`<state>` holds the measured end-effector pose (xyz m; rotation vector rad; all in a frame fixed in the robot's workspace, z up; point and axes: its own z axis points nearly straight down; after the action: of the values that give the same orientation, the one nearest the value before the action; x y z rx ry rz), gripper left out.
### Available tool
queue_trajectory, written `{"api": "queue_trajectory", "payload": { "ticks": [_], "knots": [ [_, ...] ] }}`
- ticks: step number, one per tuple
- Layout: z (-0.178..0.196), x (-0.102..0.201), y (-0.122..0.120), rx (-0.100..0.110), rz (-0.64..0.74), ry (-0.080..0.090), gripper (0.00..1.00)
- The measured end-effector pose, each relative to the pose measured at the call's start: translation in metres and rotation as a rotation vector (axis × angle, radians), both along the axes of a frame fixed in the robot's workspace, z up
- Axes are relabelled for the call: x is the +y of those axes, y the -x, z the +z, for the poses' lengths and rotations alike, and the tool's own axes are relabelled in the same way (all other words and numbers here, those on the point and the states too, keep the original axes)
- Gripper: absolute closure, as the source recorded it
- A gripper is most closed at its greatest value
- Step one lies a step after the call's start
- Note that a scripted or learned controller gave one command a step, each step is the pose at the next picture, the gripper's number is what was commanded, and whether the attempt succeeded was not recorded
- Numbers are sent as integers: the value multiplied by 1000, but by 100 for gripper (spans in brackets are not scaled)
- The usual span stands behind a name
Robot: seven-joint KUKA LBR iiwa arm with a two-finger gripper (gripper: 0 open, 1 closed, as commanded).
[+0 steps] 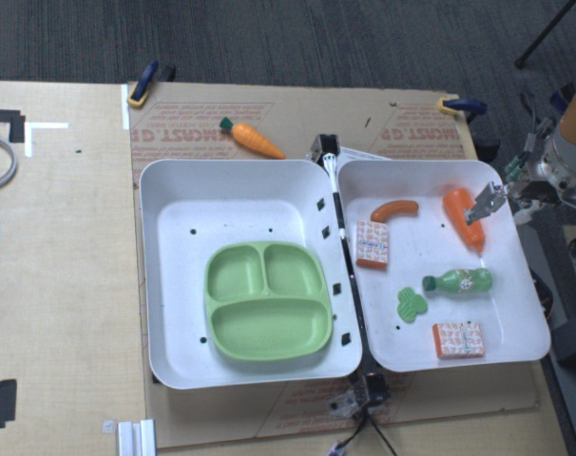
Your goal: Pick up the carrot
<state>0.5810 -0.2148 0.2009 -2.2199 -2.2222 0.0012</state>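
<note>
An orange carrot (462, 218) lies lengthwise in the right bin (516, 345), near its far right corner. A second carrot (253, 139), this one with a green top, rests on the cardboard behind the left bin. My gripper (503, 203) comes in over the right bin's right wall. It is open, with its left finger (482, 203) just above the bin carrot's right side. Nothing sits between the fingers.
The right bin also holds a sausage (394, 211), a small carton (372, 244), a green bottle (458, 281), a green leafy piece (412, 305) and another carton (458, 339). A green divided plate (268, 300) fills the left bin (174, 198).
</note>
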Motion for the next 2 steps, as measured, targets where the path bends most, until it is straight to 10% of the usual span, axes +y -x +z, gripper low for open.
{"api": "queue_trajectory", "payload": {
  "ticks": [1, 2],
  "knots": [
    [-93, 1, -78, 1, -41, -3, 0],
    [-108, 44, -74, 0, -105, 0, 0]
  ]
}}
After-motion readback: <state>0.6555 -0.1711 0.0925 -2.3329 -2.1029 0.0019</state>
